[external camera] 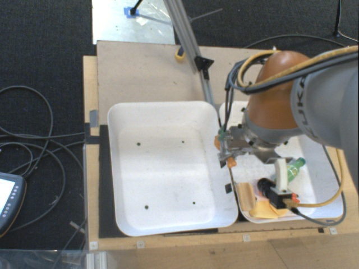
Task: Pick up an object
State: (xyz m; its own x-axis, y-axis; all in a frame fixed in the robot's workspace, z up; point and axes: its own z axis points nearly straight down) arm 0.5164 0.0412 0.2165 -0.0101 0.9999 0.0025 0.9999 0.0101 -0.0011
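Green-and-white bottle (pixel 291 170) in the right bin (pixel 331 210), near the claw (pixel 234 148)
The orange-banded wrist (pixel 275 102) covers the claw over this bin, so released or clenched cannot be told; a tan block (pixel 245 194) and yellow scrap (pixel 263 209) lie by the bin's near rim, partly hidden
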